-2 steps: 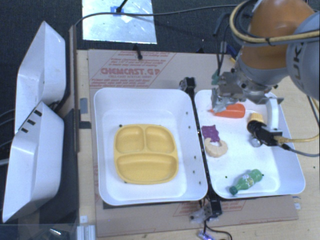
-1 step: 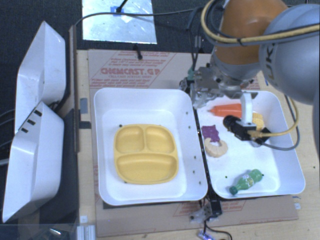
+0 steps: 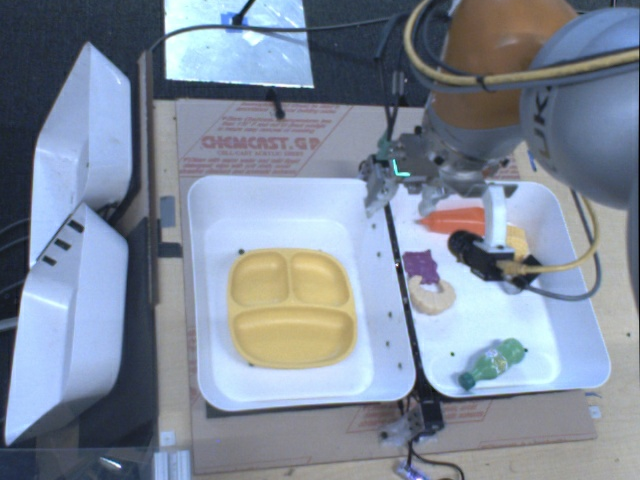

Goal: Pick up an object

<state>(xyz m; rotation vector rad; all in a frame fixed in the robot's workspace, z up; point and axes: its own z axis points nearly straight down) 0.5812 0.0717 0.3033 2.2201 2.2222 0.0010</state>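
Single grey arm with an orange band reaches in from the right, its bulk hanging over the far half of the right bin (image 3: 545, 313). The gripper (image 3: 379, 184) sits low at the far end of the seam where the two white bins meet, above the rims. From this angle I cannot tell whether it is open or closed, nor whether it has hold of anything. The candidate objects lie in the right bin. An orange carrot-shaped piece (image 3: 452, 218) lies on its side at the far end, near the gripper and to its right. A small yellow piece (image 3: 516, 238) lies just beside the orange one, partly hidden by robot hardware. A purple piece (image 3: 421, 265) sits close to the dividing wall, with a pale beige ring (image 3: 433, 297) touching or nearly touching its near edge. A green bottle (image 3: 493, 362) lies tipped on its side by the front rim, well apart from the rest. The left bin (image 3: 285, 208) holds a yellow divided plate (image 3: 292, 306) with three compartments, flat and roughly central. Both bins rest on a cardboard sheet (image 3: 260, 140) with red print.
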